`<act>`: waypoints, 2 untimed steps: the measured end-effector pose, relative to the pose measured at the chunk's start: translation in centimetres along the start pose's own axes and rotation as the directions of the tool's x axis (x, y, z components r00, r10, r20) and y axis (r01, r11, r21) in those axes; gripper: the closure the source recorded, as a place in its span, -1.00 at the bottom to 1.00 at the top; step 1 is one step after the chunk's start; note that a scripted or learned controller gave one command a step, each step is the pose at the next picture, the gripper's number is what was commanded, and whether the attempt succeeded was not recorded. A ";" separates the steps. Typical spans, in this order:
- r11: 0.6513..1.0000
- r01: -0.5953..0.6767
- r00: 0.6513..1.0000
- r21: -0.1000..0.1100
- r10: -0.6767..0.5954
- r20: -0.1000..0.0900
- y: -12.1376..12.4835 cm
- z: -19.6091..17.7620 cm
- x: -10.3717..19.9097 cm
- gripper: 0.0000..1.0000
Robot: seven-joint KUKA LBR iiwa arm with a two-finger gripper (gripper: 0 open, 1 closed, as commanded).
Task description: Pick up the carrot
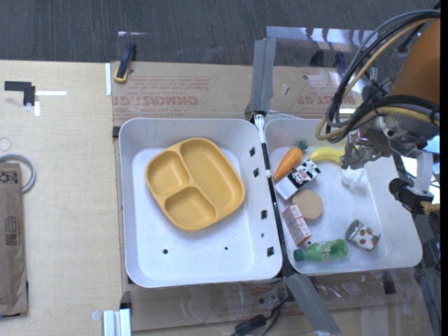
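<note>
One carrot [288, 162] in right bin [392, 257] | cardboard [168, 95] reads "CHEMCAST"

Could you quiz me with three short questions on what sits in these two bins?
1. True or false: the carrot lies on the yellow plate.
2. Which lies nearest the carrot? A) green bottle B) banana C) black-and-white carton
3. Fill in: the yellow plate has ___ compartments.

Key
1. False: the carrot lies in the right bin, by the wall between the bins.
2. C
3. Three
</note>
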State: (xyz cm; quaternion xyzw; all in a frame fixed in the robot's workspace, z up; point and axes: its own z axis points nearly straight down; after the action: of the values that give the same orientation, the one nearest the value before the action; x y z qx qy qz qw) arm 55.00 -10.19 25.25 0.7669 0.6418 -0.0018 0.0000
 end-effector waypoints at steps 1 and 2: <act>0.990 0.144 0.990 0.000 -0.144 0.000 -2.8 -7.9 0.4 1.00; 0.989 0.145 0.989 0.000 -0.145 0.000 -2.8 -7.9 0.4 -1.00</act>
State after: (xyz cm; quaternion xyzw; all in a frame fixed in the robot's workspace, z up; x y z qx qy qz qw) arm 52.37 -9.27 33.18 0.7182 0.6958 -0.0020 -0.0002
